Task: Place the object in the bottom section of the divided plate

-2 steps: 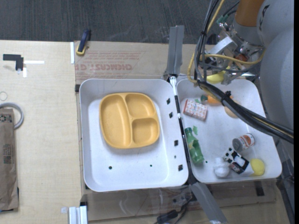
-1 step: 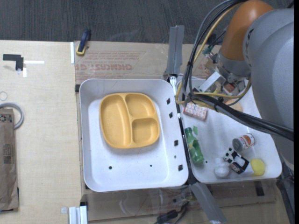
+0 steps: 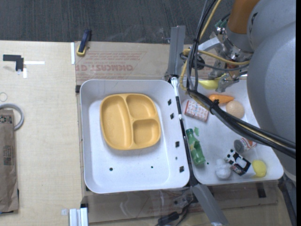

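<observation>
A yellow divided plate (image 3: 130, 121) lies in the left white bin (image 3: 94, 164), its three sections bare. My gripper (image 3: 225, 78) hangs over the far end of the right bin (image 3: 270, 171), just above a yellow banana (image 3: 208, 84) and an orange carrot (image 3: 221, 98). The arm's grey body and cables hide its fingertips. Other pieces in the right bin: a tan egg (image 3: 235, 109), a pink-and-white packet (image 3: 196, 110), a green bottle (image 3: 195, 148), a yellow lemon (image 3: 259, 168), and a black-and-white toy (image 3: 238, 162).
The arm's large grey links and black cables cover the right bin's right side. A metal post (image 3: 177, 51) rises at the far end between the bins. Cardboard (image 3: 120, 60) lies behind the left bin, and a brown paper bag (image 3: 7, 164) sits at far left.
</observation>
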`<state>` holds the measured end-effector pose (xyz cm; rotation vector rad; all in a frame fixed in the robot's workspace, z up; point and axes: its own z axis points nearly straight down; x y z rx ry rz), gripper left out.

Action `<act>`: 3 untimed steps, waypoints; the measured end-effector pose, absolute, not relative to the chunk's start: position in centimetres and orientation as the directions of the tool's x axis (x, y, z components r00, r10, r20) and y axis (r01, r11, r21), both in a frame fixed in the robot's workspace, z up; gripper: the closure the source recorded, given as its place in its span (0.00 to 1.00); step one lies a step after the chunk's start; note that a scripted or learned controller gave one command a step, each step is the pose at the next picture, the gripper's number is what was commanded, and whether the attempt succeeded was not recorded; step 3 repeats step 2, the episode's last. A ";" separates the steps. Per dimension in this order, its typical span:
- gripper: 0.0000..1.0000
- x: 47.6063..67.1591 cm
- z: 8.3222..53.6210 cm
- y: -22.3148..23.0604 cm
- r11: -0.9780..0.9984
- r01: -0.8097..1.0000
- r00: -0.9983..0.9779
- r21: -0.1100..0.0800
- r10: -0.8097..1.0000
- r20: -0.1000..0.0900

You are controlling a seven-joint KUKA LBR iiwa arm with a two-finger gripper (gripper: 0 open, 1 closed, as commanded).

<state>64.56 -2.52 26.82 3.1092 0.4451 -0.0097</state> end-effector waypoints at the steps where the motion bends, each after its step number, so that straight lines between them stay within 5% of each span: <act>1: 1.00 62.9 29.2 0.0 -0.981 0.196 0.981 0.001 0.196 -0.007; 2: 1.00 65.0 31.9 0.0 -0.980 0.200 0.980 0.001 0.200 -0.006; 3: 1.00 65.0 31.9 0.0 -0.980 0.200 0.980 0.001 0.200 -0.006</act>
